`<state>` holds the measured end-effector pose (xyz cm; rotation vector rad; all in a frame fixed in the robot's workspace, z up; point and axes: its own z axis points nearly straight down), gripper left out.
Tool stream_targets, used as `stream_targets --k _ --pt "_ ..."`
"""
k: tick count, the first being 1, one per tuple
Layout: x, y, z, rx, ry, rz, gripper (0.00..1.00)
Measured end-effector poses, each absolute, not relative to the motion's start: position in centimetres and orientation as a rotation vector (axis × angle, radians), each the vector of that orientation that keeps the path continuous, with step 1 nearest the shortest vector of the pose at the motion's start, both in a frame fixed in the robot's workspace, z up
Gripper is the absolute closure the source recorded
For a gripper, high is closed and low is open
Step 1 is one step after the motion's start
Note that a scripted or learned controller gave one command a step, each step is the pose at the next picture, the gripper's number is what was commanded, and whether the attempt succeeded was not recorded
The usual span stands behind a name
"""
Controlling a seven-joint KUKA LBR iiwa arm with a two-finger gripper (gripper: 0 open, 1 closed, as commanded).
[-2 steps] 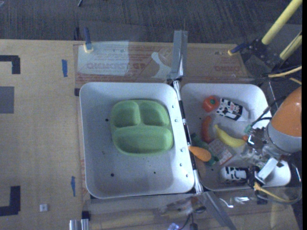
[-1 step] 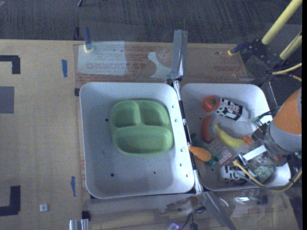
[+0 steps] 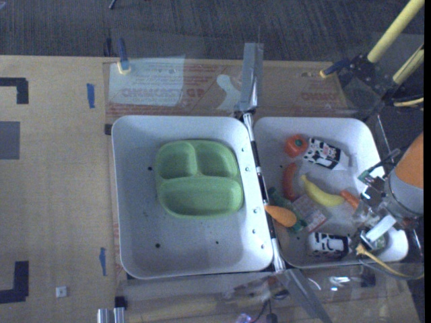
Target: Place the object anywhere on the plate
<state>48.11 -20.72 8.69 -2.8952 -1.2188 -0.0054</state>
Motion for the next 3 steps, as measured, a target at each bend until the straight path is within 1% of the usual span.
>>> stream_targets --k 2,3 --pt "48.1 -20.1 8.7 -3.127 -0.321 -0.008 1.0" --pt "48.1 -21.6 8.6 -3.051 -0.678 -0.002 1.0"
